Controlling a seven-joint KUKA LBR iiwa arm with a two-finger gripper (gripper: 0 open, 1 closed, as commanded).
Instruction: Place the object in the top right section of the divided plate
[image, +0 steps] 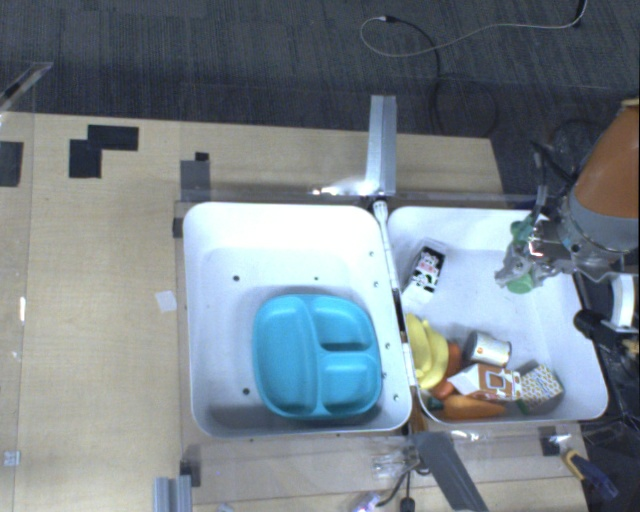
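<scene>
Judging by its size, the small green object (519, 282) is taken to be light and probably soft or rubbery, so little force should be needed. It is best held across its narrow middle, and a rounded surface could slip. It is seen at the tip of the gripper (527, 258), over the far right part of the right bin (470, 305), well apart from the blue divided plate (300, 370) lying in the left bin (280, 218). The plate's top right section (347, 323) lies bare.

Whether the gripper is clenched on the object or released cannot be told, since the tip is blurred and mixed with green patches. The object's true shape cannot be made out either. The arm (612, 185) is cut off at the frame's right edge. In the right bin's near corner, a banana (428, 352), a carrot (470, 406), a can (490, 350) and a patterned packet (522, 383) are heaped together and partly covered by one another.
</scene>
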